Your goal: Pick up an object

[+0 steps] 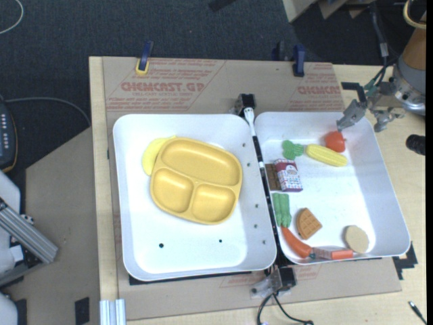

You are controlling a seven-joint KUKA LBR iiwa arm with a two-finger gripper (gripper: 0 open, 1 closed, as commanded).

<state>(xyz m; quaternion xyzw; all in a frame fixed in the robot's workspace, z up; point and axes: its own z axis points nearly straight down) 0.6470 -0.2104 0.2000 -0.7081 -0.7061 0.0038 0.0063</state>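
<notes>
The gripper [369,116], fingers spread and holding nothing, hangs just above the tomato [334,141] in the right bin [382,181]. One corn cob [327,156] lies beside the tomato (board [169,83] behind reads "CHEMCAST").

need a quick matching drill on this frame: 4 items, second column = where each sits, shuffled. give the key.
Column 1
1. yellow compartment tray
2. red round tomato toy
3. tan round cookie-like disc
4. yellow corn cob toy

Column 2
A. right bin, near-right corner
B. left bin, middle
C. right bin, far side, just under the two-finger gripper
D. right bin, lying across, just below and left of the tomato

Pairs: 1-B, 2-C, 3-A, 4-D
</notes>
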